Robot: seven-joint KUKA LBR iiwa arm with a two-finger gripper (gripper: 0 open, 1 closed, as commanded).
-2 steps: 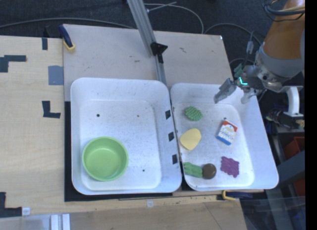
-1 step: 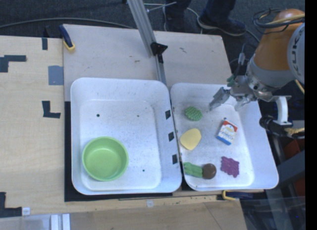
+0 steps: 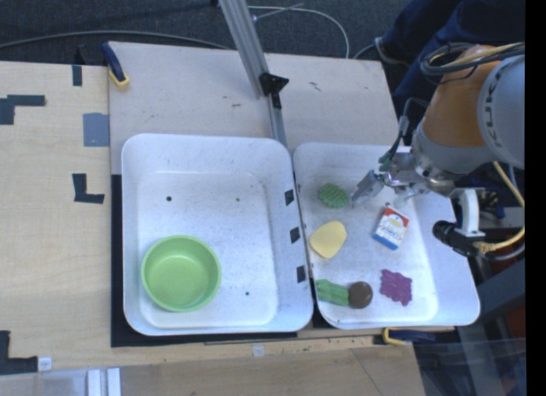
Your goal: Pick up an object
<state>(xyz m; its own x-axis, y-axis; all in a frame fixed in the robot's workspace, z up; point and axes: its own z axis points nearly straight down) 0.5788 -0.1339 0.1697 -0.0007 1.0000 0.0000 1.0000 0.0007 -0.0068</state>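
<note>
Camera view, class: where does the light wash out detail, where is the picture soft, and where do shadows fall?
In the camera view, the white bins are bright and nearly washed out under even overhead light; shadows are faint, a soft one beneath the green bowl; the gripper and arm look slightly soft, and the small carton's print is too blurred to read.

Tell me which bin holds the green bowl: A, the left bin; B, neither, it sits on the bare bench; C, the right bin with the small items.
A: the green bowl sits in the front left corner of the left bin, apart from the small items in the right bin.
</note>
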